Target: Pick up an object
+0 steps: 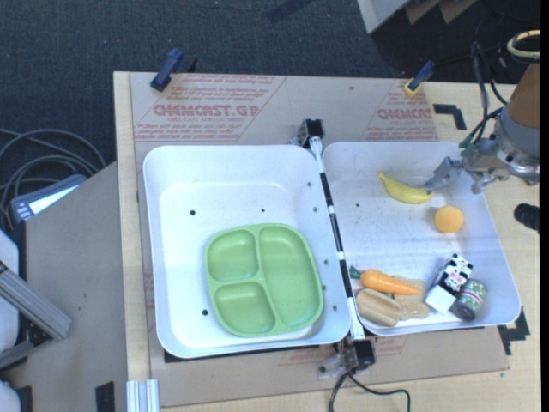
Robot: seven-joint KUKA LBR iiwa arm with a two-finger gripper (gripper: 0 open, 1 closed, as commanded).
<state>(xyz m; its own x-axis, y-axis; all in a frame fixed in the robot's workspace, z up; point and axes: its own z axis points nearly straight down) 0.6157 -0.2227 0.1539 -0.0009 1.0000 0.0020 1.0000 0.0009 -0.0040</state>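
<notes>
The right bin [360,178] holds a yellow banana [405,189], an orange ball [449,220], a carrot [389,281], a tan bread roll [382,307], a small black-and-white carton [450,283] and a dark can [470,299]. My gripper [456,180] hangs over the bin's far right corner, just right of the banana's tip and above the orange ball. It is open, its two fingers spread with nothing between them.
A green divided plate [262,279] lies in the left bin [171,230]. A black hinge strip [328,221] runs between the bins. Blue clamps [165,69] hold the cardboard sheet at the back. Cables lie left of the bench.
</notes>
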